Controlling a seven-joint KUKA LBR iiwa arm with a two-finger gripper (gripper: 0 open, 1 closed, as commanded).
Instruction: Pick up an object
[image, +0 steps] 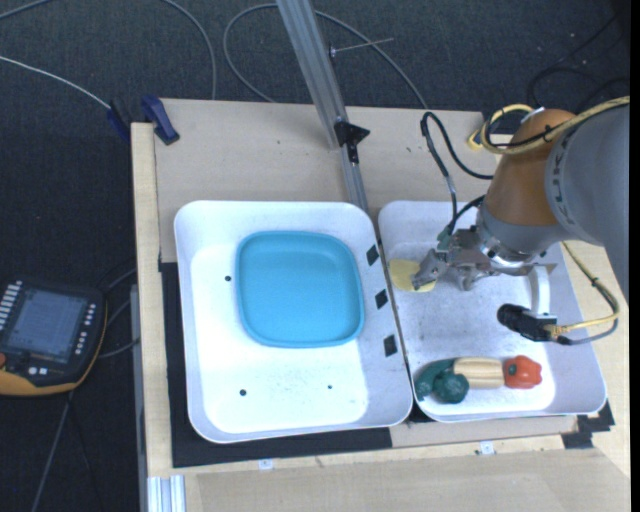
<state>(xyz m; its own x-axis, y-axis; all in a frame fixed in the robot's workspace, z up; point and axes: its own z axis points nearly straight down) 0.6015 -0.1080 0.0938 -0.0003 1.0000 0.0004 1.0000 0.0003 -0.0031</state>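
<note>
The gripper (437, 271) is low over the upper left of the right bin (575, 385), at the end of the grey and orange arm (530, 190). A pale yellow object (404, 274) lies on the bin floor just left of the fingertips, partly hidden by them. Whether it sits between the fingers I cannot make out. Along the bin's front edge lie a dark green object (442, 384), a tan block (478, 373) and a red object (521, 372), all apart from the gripper.
The left bin (205, 390) holds a light blue square plate (299, 288). A slanted metal pole (322, 85) rises behind the bins. A black cable connector (524, 321) hangs over the right bin. A handheld pendant (45, 335) lies off the bench at far left.
</note>
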